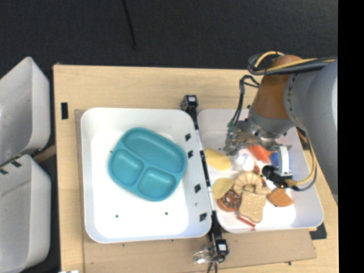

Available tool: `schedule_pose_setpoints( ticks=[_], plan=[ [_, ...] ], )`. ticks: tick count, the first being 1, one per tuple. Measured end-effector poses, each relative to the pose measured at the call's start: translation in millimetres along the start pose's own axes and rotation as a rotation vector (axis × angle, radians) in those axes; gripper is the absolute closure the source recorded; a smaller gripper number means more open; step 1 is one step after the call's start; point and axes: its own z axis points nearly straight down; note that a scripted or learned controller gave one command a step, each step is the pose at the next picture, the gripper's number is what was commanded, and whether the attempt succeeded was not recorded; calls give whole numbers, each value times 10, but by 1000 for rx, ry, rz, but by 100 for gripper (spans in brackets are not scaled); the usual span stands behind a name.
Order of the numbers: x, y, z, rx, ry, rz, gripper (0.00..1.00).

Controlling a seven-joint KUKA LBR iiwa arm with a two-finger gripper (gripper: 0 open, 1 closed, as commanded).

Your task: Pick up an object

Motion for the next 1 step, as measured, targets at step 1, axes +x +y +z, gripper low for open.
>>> schedule_pose_setpoints(
  ticks=[1],
  plan=[
    [47,100,-558,-6,0,-11,100]
  ],
)
